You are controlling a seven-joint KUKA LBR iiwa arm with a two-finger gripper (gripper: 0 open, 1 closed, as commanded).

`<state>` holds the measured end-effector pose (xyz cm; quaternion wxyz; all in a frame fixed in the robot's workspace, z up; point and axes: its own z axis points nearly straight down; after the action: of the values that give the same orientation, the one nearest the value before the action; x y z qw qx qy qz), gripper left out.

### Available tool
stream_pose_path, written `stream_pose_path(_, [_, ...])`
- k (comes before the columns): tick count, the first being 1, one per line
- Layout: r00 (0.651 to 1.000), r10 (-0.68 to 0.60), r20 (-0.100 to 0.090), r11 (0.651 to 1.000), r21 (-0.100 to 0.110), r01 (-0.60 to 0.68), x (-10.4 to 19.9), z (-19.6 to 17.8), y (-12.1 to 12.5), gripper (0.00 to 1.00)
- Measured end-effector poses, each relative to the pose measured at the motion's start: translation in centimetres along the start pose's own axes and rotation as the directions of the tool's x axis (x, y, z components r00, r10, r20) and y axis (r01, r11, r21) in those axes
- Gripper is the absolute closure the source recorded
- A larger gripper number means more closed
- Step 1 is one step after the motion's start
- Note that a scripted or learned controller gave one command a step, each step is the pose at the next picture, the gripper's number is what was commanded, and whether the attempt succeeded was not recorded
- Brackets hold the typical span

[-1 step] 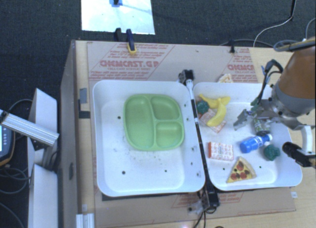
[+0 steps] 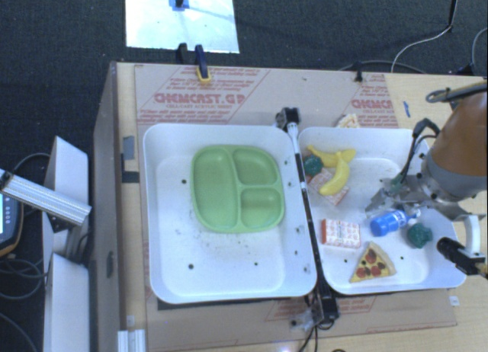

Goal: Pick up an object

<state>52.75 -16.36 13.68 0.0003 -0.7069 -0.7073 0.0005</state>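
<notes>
Pizza slice [image 2: 373, 264] sits nearest you, just below blue bottle [image 2: 388, 222]. Gripper [image 2: 391, 200] hovers just above bottle; you cannot tell its state, arm hides it. Dark green lump [image 2: 418, 235] right of bottle, red-white packet [image 2: 340, 232] left, banana [image 2: 336, 173] up-left. Bench board [image 2: 200, 99] reads "CHEMCAST GP".

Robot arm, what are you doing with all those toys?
The robot arm is reaching into the right bin, and its gripper is down by a blue bottle. Nearby lie a banana, a pizza slice and a small red and white box. The left bin holds a green divided plate.
</notes>
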Motion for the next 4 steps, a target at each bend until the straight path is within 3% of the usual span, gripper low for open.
stream_pose_path(1, [1.000,-0.003,0.000,1.000,-0.010,0.003,4.0,4.7,7.4,0.00])
stream_pose_path(2, [1.000,-0.006,-0.002,1.000,0.004,0.006,6.8,0.2,13.1,0.00])
stream_pose_path(3, [1.000,0.002,-0.004,1.000,0.019,-0.002,6.2,4.5,13.6,0.00])
stream_pose_path(4, [1.000,0.001,-0.002,1.000,0.023,-0.001,6.0,3.5,13.5,1.00])
